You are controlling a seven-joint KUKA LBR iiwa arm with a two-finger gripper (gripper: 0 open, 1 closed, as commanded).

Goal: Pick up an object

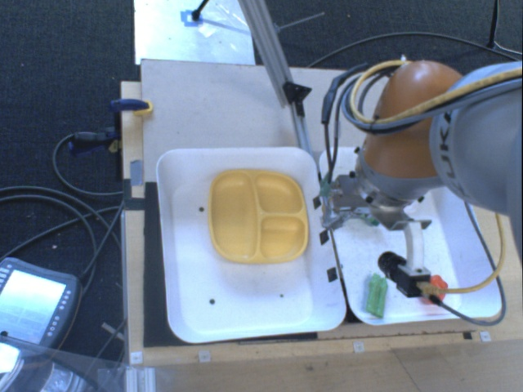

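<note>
A grey arm [441,129] hangs over the right bin [470,243] on the desk, its jaws hidden beneath the wrist, so their opening cannot be told. A green block [376,295] lies just below them, a yellow tray [258,216] to their left. A descent may miss the block or hit the bin wall.
</note>
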